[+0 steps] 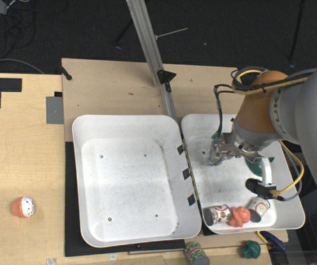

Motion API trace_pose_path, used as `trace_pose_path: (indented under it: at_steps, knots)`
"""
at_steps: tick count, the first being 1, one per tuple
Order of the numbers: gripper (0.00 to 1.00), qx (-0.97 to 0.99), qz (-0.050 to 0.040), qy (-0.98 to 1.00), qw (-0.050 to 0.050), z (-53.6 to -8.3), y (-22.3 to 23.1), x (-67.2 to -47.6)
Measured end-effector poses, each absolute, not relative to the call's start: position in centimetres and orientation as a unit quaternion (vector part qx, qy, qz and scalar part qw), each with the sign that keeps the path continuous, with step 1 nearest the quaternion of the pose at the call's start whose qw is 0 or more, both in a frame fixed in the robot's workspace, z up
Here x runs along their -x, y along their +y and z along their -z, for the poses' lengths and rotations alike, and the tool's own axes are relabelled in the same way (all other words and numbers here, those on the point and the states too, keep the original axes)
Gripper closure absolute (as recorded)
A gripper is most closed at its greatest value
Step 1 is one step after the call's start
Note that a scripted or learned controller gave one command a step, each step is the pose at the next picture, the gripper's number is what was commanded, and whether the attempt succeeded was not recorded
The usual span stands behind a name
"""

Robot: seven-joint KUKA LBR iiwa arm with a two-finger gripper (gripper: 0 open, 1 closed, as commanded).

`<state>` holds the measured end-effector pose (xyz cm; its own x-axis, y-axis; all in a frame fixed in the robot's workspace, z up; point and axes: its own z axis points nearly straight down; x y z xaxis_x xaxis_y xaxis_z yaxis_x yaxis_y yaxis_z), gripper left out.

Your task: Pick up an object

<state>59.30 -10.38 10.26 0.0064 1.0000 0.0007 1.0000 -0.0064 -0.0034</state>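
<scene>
The arm comes in from the right of the frame and bends down over the right bin (199,148), so that its claw (220,153) hangs low above the bin's bare floor, a little right of centre. Whether the claw is apart or together cannot be told: the wrist and cables hide its tips from above, and nothing can be seen between them.

The things worth picking lie well apart from it, bunched along the bin's lower rim at the lower right of the frame, probably because the shallow floor lets them slide to the wall. There is a small can (218,214) on its side, a red lumpy toy (238,216) touching it, and a second can (260,207) just beside that. A teal object (253,162) peeks out under the arm's wrist.

Both cans carry red-and-white labels, but the print is too small to read; no brand can be made out.

The left bin (92,131) sits beside it. Out on the table (15,148), a red-and-white ball (23,207) rests at lower left.
</scene>
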Motion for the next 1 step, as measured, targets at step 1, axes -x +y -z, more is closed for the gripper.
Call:
trace_pose_path:
  at_steps: [1]
  knots:
    - [1.00, 0.708, 0.0005, -0.706, 0.000, -14.48, -10.48, -59.49]
